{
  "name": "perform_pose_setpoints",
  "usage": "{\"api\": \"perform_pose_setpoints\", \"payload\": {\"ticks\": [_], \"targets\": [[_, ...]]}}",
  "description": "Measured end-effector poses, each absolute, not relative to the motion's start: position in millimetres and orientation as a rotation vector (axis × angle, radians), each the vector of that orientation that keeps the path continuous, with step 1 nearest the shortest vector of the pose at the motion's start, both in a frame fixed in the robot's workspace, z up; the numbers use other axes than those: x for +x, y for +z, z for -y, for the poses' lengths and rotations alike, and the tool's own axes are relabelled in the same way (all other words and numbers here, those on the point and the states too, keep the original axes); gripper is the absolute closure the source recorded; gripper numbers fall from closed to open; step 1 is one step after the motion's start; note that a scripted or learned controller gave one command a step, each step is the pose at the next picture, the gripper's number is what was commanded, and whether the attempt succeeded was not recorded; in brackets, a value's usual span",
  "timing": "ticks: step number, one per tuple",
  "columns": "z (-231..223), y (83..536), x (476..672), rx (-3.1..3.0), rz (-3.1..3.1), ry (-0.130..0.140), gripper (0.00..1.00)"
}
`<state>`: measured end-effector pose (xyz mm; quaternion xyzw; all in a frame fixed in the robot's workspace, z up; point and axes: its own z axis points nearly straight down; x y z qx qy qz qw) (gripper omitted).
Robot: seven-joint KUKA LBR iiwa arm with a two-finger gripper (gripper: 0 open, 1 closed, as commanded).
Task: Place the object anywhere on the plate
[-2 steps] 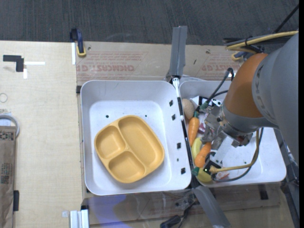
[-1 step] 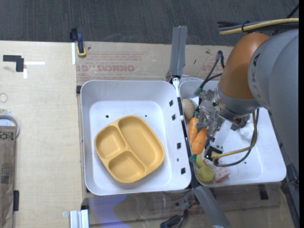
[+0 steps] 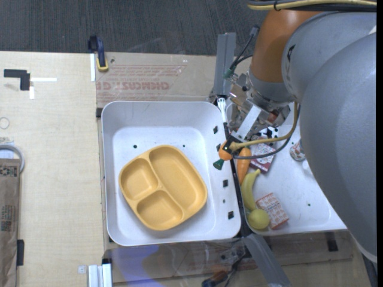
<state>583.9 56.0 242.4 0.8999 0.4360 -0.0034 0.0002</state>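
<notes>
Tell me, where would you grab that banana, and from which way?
Grip the banana across its middle, coming straight down from above. It lies flat in the right bin, slim and gently curved, so its middle is narrow enough to pinch. A carrot crowds its top end and a yellow fruit its bottom end.

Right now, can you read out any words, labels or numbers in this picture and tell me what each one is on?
Red mirrored print on the clear sheet behind the left bin: looks like "CHEMCRAFT", uncertain.
Red and white packet in the right bin: print too small to read.
Brown bag at the left edge: label too blurred to read.
</notes>
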Motion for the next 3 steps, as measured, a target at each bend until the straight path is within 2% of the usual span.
{"api": "perform_pose_setpoints", "payload": {"ticks": [1,2,3], "targets": [[-110.2,100.9,564.5,2.735,-1.547,-0.008,1.0],[-181.7,99.3,571.0,2.784,-1.424,0.029,1.0],[-215.1,97.3,602.5,2.731,-1.536,0.019,1.0]]}}
